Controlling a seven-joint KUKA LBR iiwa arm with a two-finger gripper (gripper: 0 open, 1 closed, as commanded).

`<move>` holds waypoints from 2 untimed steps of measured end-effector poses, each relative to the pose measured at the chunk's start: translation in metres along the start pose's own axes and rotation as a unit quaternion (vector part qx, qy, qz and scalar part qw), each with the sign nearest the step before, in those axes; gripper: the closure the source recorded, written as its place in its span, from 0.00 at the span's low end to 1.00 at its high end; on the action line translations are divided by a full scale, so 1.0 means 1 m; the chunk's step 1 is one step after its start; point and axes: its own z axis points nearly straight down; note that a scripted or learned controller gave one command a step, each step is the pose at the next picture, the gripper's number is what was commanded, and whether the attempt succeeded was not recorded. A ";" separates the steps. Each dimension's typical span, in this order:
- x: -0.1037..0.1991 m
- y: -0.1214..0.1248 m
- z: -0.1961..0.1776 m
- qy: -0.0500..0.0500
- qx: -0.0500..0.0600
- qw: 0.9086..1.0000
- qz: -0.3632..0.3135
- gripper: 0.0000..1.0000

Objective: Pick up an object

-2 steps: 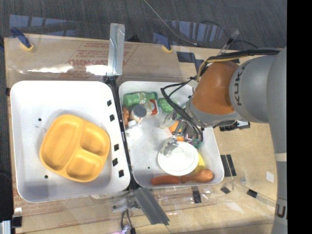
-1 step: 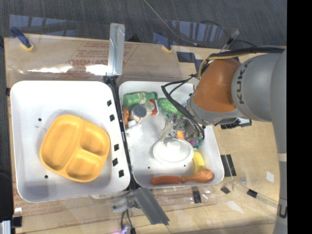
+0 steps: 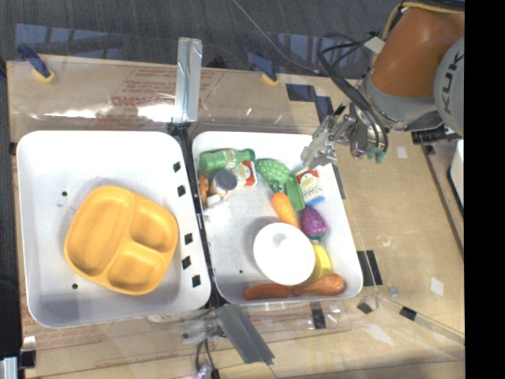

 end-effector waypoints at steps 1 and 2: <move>0.070 0.003 0.125 0.010 -0.002 0.996 -0.084 1.00; 0.026 0.007 -0.024 0.000 0.000 1.000 -0.015 1.00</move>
